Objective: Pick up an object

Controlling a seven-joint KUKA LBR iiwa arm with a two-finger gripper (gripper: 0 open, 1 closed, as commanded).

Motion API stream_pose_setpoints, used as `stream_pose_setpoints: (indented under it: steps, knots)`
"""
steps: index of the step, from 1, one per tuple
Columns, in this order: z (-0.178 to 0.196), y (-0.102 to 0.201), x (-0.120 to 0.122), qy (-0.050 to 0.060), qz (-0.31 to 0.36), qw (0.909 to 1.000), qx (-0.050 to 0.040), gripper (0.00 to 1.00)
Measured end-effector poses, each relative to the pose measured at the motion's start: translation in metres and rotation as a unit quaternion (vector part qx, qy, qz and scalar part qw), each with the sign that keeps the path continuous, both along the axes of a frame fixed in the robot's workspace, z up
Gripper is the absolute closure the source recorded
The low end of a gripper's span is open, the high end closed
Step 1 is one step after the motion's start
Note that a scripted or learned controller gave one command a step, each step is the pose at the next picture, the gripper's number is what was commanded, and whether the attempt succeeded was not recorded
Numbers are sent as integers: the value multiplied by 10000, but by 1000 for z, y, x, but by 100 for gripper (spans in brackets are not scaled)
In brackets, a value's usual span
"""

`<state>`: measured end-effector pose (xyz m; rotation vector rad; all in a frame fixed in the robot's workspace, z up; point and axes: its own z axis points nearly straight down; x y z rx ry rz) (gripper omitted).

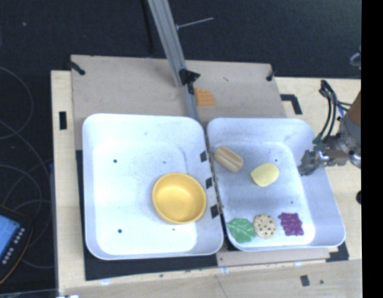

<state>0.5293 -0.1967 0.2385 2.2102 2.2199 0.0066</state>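
The hand (308, 162) hangs over the right rim of the right bin (315, 191), at the end of the arm (349, 138) that reaches in from the right; whether it is spread or pressed together cannot be told, and nothing shows in its grip. Inside that bin, nearest the hand, lies a pale yellow lump (264, 174), and just left of it a tan roll (228, 159) by the bin's left wall. Along the near edge sit a green leaf (241, 229), a cookie (264, 226) and purple grapes (291, 223) in a row. The left bin (117, 141) holds a yellow bowl (178, 197), upright, near its right wall. Both bins rest side by side on the worktop (135, 79).
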Motion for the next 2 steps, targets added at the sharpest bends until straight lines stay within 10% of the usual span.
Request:
stream_pose_setpoints:
  steps: [2]
  knots:
    - [14,51,24,45,13,10000,19,100]
